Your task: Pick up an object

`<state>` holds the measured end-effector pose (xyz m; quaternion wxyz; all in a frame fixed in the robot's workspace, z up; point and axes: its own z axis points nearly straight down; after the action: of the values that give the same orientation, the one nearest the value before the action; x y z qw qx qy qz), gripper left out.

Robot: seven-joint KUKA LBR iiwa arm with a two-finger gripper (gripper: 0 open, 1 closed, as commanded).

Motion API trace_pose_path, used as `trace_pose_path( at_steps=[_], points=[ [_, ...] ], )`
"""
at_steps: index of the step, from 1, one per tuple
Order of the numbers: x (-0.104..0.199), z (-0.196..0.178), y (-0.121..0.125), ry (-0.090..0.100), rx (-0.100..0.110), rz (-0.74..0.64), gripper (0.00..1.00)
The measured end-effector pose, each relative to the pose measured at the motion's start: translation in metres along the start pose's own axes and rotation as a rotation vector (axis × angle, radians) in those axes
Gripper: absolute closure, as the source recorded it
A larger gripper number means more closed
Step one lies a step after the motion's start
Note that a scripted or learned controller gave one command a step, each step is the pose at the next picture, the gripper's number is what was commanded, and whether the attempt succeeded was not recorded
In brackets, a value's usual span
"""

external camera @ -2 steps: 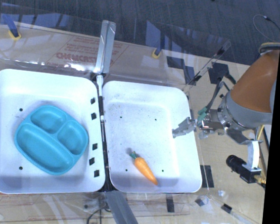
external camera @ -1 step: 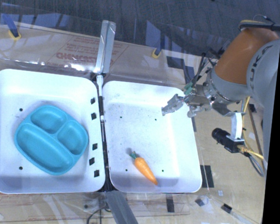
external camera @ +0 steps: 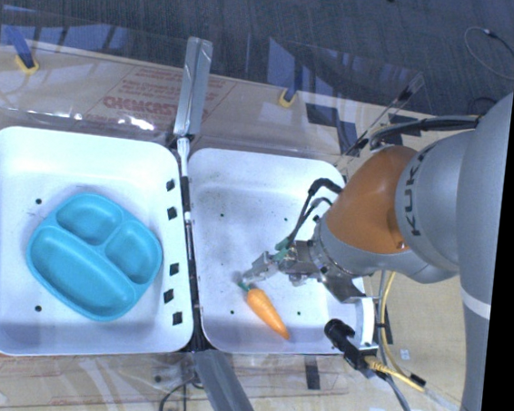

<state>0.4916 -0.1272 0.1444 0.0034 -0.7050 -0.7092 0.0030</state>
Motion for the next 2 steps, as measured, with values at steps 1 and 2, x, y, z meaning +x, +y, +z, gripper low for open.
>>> trace_pose_path(
  at_steps=[1, 2],
  points=[
    [0.0078, 0.0567, -0.0154, 0.003, 0.0, -0.003, 0.0],
    [0.0068, 0.0507, -0.0157, 0.004, 0.006, -0.007, 1.0]
  ],
)
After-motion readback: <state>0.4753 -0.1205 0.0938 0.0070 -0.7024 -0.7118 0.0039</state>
